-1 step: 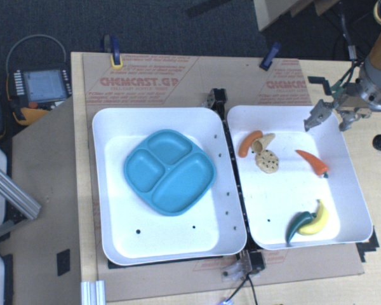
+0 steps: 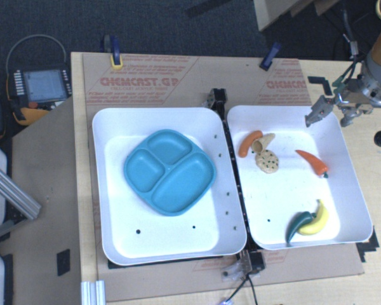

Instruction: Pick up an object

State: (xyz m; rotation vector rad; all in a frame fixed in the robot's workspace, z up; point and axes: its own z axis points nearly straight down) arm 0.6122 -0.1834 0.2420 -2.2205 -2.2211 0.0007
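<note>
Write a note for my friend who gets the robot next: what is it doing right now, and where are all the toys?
Gripper: open, holding nothing, over the far right corner of the right bin.
Right bin holds: orange sausage, cookie, orange pepper, banana touching a green pepper.
Left bin holds a blue divided plate.
Done: nothing picked up yet.
Left: go down, grab one toy, lift it.

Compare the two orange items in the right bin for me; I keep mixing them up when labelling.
The rounded orange sausage-shaped piece has blunt ends; the pointed orange-red chili pepper tapers to a tip. The sausage-shaped piece touches the speckled tan cookie; the pepper lies alone. The sausage-shaped piece sits near the bin's left wall, the pepper toward its right. Both lie flat in the right white bin.
</note>
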